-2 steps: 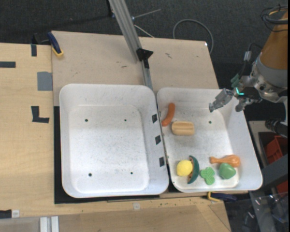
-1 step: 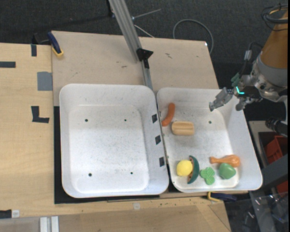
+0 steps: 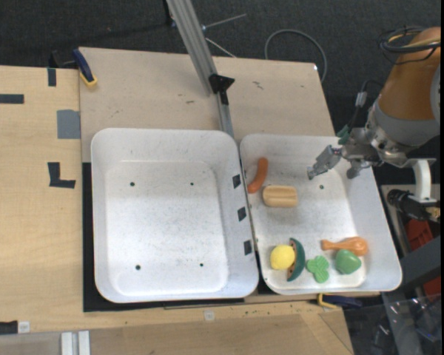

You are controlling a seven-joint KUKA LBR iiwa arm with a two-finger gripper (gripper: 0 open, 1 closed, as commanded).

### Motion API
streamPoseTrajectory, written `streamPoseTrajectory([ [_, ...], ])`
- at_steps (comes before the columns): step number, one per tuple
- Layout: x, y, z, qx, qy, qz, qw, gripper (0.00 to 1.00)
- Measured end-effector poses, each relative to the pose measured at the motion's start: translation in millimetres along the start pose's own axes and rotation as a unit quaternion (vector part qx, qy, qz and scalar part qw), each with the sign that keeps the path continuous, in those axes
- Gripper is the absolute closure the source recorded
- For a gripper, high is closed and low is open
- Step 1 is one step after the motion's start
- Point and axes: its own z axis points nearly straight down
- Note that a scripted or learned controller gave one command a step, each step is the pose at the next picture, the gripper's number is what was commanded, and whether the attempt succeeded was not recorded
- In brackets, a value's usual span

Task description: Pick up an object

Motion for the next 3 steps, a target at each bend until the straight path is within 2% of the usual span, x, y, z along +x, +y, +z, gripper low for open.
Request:
streamPoseTrajectory([
  [1,8,3,62,0.001,0.000,0.000,1.0000,0.00],
  [2,5,5,107,0.000,0.000,0.000,1.0000,0.00],
  [3,5,6,94,-0.002,0.000,-0.001,1.0000,1.00],
])
